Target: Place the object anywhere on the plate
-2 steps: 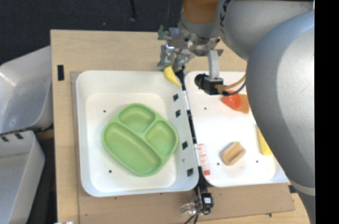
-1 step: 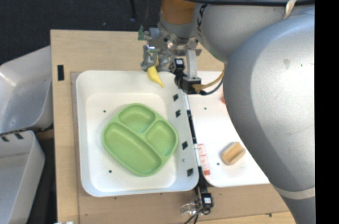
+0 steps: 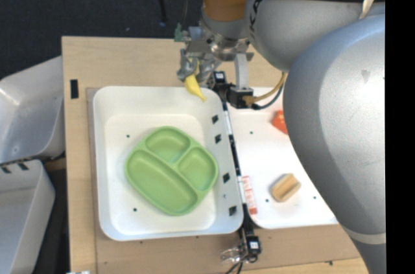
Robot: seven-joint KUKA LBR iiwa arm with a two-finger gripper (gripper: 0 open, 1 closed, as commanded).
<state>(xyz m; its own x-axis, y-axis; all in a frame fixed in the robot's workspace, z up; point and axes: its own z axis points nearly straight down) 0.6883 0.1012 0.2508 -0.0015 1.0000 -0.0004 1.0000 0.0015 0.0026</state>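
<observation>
Camera view: a yellow object [image 3: 194, 87] is held between the closed fingers of the gripper [image 3: 196, 79] over the left bin's [image 3: 110, 214] far edge. Carrying is under way; next, it must be brought over the plate [image 3: 171, 170] and released.

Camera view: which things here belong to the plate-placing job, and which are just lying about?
Job:
- gripper holding a small yellow object
- green divided plate in the left bin

Lying about:
- tan block in the right bin
- orange item, half hidden by the arm

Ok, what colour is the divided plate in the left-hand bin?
Light green; the plate shows it plainly in the camera view, lying against the white bin.
</observation>
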